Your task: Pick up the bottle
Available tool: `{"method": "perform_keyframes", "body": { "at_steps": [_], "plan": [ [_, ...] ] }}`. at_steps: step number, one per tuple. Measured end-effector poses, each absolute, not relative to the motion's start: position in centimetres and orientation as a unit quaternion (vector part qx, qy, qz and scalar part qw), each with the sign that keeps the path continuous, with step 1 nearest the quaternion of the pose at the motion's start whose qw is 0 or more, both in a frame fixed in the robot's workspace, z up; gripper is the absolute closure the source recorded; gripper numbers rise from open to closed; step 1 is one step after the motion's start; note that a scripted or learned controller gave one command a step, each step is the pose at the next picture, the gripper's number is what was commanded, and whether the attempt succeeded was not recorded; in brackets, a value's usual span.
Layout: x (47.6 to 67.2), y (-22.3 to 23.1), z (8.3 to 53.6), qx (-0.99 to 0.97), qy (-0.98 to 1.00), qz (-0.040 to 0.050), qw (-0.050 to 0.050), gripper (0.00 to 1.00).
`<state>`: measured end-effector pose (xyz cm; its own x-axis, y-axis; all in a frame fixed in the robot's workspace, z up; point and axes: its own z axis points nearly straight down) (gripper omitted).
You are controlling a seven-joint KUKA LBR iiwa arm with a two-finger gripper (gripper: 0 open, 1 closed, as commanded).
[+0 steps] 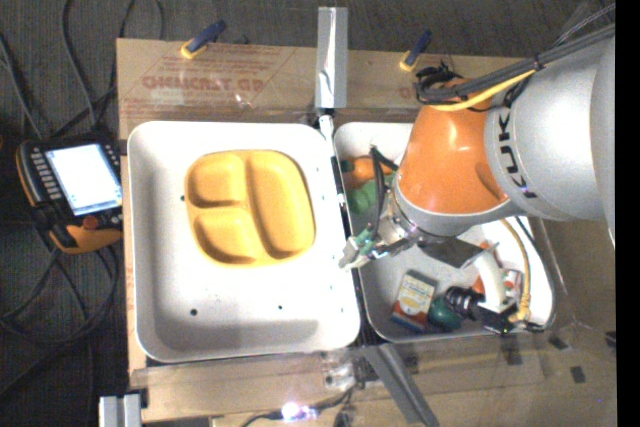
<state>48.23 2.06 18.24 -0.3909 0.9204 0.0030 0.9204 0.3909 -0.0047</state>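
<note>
well, on my feed the arm (520, 145) comes in from the right and hangs over the right bin (378, 303), covering most of it. the gripper (360, 248) is low at that bin's left wall, just beside the divide between the two bins. i cannot tell whether it is spread, pressed together or pinching anything.

i cannot pick out the bottle for certain. it would be among the things in the right bin, and the arm hides part of them. i can see a green and orange thing (358, 187) at the bin's far left corner, partly under the wrist. near the front wall there is a small yellow and blue box (414, 295), with a dark green round thing (440, 314) touching it.

the left bin (150, 245) holds a yellow divided tray (250, 205), lying flat near the middle. both bins rest on the brown counter (200, 80). a handheld pendant (75, 180) with a lit screen lies on the floor to the left.
</note>
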Motion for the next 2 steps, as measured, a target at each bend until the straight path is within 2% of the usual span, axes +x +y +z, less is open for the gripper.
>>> {"method": "perform_keyframes", "body": {
  "at_steps": [1,2],
  "plan": [
    [48.4,7.1,35.8,-0.435,-0.9,0.0004,-0.001,1.0],
    [49.8,13.0,34.8,-0.187,-0.982,-0.0003,-0.001,1.0]
  ]
}}
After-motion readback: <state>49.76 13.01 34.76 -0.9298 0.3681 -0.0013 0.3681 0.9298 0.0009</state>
